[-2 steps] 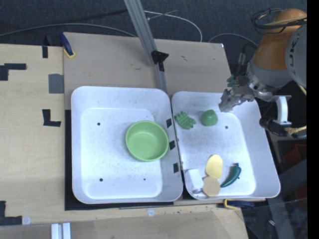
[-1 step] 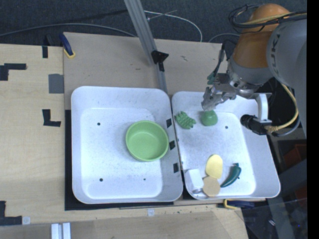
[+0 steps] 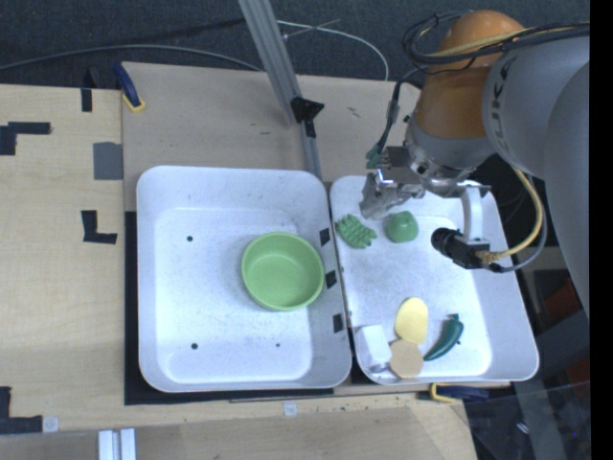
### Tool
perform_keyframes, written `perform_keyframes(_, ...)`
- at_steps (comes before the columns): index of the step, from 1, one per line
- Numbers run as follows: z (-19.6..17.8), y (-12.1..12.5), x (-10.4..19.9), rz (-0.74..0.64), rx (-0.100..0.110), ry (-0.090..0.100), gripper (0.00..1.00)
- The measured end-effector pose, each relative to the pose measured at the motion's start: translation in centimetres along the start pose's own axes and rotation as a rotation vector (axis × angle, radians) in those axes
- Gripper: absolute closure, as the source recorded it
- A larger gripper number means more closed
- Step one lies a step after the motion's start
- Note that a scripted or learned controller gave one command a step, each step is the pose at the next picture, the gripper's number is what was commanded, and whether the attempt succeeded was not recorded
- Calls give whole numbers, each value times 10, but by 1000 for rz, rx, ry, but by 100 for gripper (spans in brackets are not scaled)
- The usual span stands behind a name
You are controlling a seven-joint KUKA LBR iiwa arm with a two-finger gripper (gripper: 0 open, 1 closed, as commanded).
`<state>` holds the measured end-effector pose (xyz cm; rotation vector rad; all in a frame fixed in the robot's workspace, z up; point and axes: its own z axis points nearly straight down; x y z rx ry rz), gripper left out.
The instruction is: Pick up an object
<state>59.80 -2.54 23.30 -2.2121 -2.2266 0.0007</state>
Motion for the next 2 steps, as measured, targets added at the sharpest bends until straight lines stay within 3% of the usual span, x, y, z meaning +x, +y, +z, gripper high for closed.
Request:
perform_keyframes(1, -8, 0, 53, -1, -1, 0, 100)
perform_keyframes(2, 7, -10, 107, 0, 1, -1, 100)
